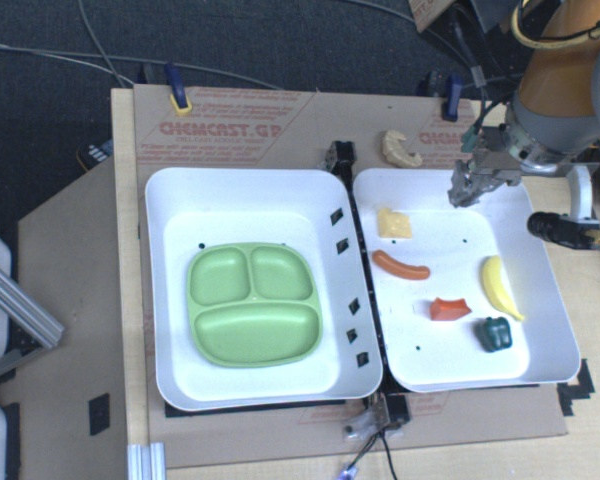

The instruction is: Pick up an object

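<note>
Two white bins sit side by side on the surface [280, 128]. The left bin [170, 268] carries a green divided plate [255, 303]; the right bin [540, 358] carries the loose pieces any pick would choose from. The gripper [470, 190] hangs at the right bin's twelve o'clock edge, above bare white floor, with nothing visible between its fingers. Whether it is apart or together I cannot tell at this angle.

By my reading the approach is the step in hand: no piece has been reached yet. The nearest candidate is a yellow wedge [394, 224] lying toward nine o'clock from the gripper, near the bin's upper left corner. It looks flat-topped and blocky, pale yellow, like toy cheese. Below it, near the bin's centre, lies an orange-red sausage [401, 266], slim and slightly curved. Toward five o'clock from that is a small red piece [449, 309], low and irregular. A yellow banana [500, 288] lies along the bin's three o'clock side, and a dark teal piece [496, 334] sits just beside its lower end.

The next move calls for travelling over one chosen piece, aligning across its narrow width and descending. The banana and teal piece lie close together, so the sausage or wedge, each standing apart, looks the easier pick.

A beige lump [401, 149] rests outside the bins at twelve o'clock.
</note>
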{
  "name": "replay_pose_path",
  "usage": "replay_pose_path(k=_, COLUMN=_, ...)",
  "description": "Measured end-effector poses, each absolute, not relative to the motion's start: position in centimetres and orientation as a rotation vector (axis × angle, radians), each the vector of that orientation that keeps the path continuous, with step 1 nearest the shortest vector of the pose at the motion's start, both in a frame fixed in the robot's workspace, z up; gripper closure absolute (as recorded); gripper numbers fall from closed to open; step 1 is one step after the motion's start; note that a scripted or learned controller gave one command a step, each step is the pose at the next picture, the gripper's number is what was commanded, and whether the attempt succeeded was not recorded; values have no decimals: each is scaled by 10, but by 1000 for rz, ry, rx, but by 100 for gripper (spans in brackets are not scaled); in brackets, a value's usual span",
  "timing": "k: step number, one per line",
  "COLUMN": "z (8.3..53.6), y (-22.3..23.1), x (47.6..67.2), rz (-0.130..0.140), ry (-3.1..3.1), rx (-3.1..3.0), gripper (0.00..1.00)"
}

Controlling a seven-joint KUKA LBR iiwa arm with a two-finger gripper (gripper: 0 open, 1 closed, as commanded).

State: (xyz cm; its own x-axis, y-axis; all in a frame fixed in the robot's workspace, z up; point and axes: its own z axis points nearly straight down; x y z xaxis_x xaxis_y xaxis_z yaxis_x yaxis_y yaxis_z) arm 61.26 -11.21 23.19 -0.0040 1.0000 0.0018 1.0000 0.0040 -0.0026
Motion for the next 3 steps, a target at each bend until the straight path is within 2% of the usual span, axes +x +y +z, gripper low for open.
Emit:
replay_pose_path(k=1, z=226, y=-48, x=616, rz=-1, ry=-2226, rx=-2211, gripper=100)
replay_pose_path(k=3, z=212, y=47, x=619, rz=0, ry=-2224, rx=-2216, gripper=100)
